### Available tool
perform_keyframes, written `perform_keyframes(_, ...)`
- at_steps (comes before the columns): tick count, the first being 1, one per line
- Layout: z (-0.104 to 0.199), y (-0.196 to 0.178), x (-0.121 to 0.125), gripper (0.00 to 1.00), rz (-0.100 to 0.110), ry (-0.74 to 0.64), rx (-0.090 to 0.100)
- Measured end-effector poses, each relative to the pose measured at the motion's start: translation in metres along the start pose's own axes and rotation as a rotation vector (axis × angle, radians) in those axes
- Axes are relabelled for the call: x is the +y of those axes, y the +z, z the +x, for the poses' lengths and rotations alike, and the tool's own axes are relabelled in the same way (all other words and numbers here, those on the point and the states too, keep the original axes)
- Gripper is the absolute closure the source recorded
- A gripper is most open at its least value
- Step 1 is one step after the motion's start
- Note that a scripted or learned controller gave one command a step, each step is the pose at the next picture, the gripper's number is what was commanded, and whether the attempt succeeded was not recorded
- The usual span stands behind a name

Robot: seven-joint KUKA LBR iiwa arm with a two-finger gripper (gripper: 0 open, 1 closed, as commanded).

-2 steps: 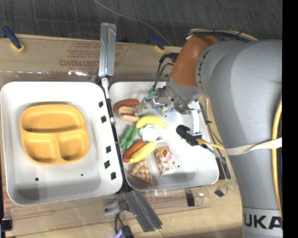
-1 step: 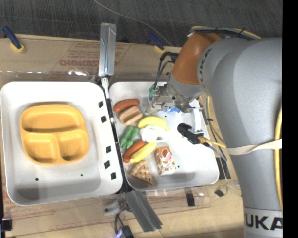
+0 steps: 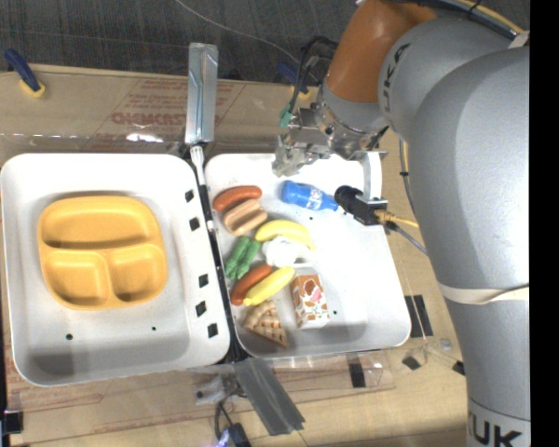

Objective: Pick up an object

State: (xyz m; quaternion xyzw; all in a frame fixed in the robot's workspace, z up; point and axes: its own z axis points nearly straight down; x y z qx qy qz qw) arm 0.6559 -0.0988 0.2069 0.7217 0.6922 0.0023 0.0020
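Lying nearest the camera in the right bin (image 3: 391, 315) are a waffle wedge (image 3: 265, 325) and a small carton (image 3: 308, 303) side by side, the carton just right of the waffle. Above them a banana (image 3: 270, 286) rests slantwise against a red sausage (image 3: 251, 280), and a green vegetable (image 3: 241, 256) sits just left, close to the bin's left wall. Farther back a second banana (image 3: 285, 233) curves over a white item (image 3: 281, 252), then a hot dog (image 3: 240, 208) lies near the back left corner, with a blue bottle (image 3: 308, 196) on its side to the right of it. The left bin (image 3: 19, 250) holds a yellow divided tray (image 3: 101, 249), set toward its left half. At the far rim of the right bin the tool (image 3: 293, 154) hangs over the back edge, above and slightly left of the blue bottle; nothing shows between its fingers, and how far they are spread cannot be told from this slant. Behind it the orange band (image 3: 368, 49) and grey arm (image 3: 466, 156) rise to the right. Brown cardboard (image 3: 102, 101) covers the table beyond the bins.
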Motion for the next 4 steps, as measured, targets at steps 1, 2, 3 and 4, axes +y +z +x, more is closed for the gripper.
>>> perform_keyframes(1,-0.001,0.004,-0.002,0.0,0.008,0.0,0.0)
perform_keyframes(2,-0.043,0.078,-0.026,0.0,0.016,-0.023,-0.001)
perform_keyframes(3,-0.066,0.099,0.011,0.0,-0.012,-0.069,0.001)
perform_keyframes(4,-0.06,0.098,0.013,0.0,-0.024,0.264,0.001)
